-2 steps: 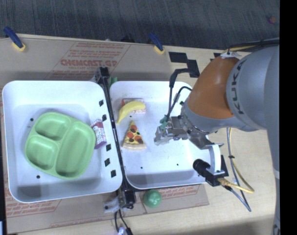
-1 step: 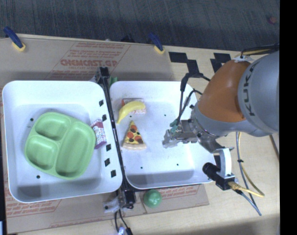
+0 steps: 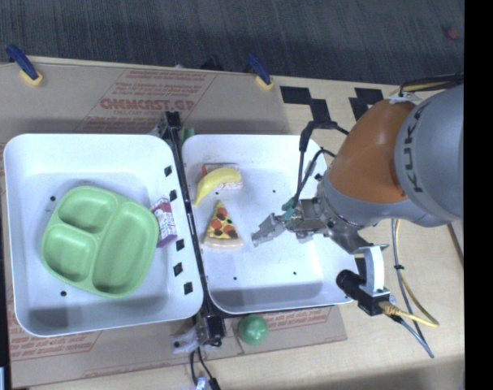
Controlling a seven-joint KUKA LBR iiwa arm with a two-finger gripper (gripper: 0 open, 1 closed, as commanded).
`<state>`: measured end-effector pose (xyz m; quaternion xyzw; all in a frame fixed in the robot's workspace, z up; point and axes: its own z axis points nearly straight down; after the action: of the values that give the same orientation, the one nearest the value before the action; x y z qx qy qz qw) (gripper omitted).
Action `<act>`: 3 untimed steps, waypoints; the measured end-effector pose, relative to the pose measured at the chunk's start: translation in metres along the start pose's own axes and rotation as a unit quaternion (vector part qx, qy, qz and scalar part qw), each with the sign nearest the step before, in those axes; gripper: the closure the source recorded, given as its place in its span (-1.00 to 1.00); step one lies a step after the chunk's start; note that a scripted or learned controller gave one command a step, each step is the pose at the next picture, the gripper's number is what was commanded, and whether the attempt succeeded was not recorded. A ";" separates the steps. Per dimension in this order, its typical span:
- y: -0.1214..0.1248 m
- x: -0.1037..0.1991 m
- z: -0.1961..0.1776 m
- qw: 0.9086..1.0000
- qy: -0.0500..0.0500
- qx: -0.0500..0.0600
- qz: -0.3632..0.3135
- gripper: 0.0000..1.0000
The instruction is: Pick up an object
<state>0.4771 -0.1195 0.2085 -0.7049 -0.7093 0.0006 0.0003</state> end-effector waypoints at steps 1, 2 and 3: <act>0.010 0.058 0.017 1.000 0.001 0.002 -0.001 -1.00; 0.033 0.006 0.117 1.000 0.000 0.002 0.000 -1.00; 0.034 0.006 0.107 1.000 0.000 0.002 -0.003 1.00</act>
<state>0.5106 -0.1130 0.1013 -0.7031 -0.7111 0.0019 0.0020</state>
